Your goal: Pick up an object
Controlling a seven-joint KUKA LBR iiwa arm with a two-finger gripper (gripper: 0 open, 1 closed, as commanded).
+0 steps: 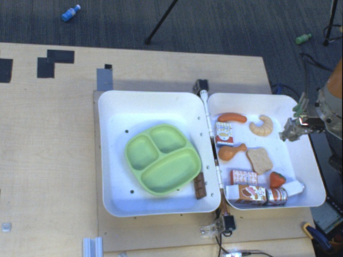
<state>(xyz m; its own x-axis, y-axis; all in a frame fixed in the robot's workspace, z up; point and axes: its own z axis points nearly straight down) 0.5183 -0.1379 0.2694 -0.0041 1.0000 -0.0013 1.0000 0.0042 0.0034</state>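
Observation:
The right bin [305, 159] holds toy food: a hot dog sausage [231, 118], a croissant [262, 125], a small red and white carton [224, 133], a chicken drumstick [231, 152], a bread slice [260, 160], a strawberry [277, 179], a red box [244, 176] and a can lying on its side [257, 195]. My gripper [293, 130] hangs over the bin's right part, to the right of the croissant, with nothing visible between its fingers.
The left bin [112, 143] holds a green divided plate [163, 158] and a brown chocolate bar [200, 186] by its right wall. A blue bottle [70, 13] and tripod legs [169, 12] lie on the floor beyond the bench.

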